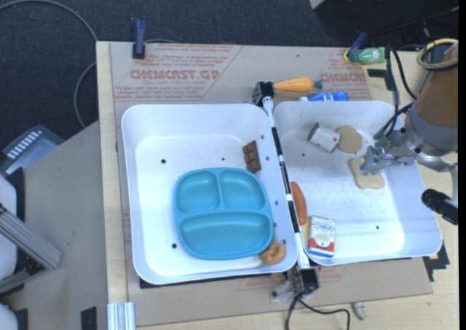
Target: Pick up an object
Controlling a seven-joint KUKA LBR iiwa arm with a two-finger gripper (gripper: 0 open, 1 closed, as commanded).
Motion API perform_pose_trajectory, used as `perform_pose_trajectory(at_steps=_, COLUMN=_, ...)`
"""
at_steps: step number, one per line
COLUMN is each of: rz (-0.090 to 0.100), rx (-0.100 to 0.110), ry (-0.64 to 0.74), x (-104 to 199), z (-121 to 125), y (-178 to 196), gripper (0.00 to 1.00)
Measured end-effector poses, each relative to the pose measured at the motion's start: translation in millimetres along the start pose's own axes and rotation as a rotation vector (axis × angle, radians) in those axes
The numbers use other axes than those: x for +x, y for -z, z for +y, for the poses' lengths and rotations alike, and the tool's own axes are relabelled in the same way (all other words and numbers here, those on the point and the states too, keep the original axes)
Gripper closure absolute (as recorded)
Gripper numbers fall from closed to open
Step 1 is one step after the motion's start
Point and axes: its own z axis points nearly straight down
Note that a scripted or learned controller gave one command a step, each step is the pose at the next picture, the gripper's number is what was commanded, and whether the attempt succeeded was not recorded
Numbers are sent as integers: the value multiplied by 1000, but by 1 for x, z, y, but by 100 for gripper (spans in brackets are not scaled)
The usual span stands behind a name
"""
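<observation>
My gripper point(370, 162) hangs low over the right side of the right bin point(408, 241), with the arm's orange band point(439, 95) above it. It sits right at the upper edge of a flat tan piece point(369, 178) lying on the bin floor; whether it touches the piece is hidden. Just up and left lie a round tan cookie point(349, 139) and a small grey-white block point(322, 137). An orange sausage-like item point(298, 203) rests along the bin's left wall. A red and white carton point(321, 237) stands at the front left corner.
The left bin point(145, 139) holds a blue divided plate point(222, 213), a brown chocolate piece point(252, 156) and a small pretzel-like item point(274, 253). Behind the bins lie an orange carrot point(294, 85), a blue object point(331, 96) and a green bottle point(368, 55).
</observation>
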Motion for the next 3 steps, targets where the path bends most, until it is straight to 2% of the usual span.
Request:
perform_pose_trajectory(at_steps=1, rz=-5, rx=-8, ry=-1, x=-47, z=41, y=-73, gripper=100)
perform_pose_trajectory(at_steps=2, rz=0, rx=0, ry=-1, x=0, z=-25, y=-18, gripper=100)
perform_pose_trajectory(at_steps=3, rz=-3, rx=-2, ry=-1, x=-43, z=23, y=-33, gripper=100)
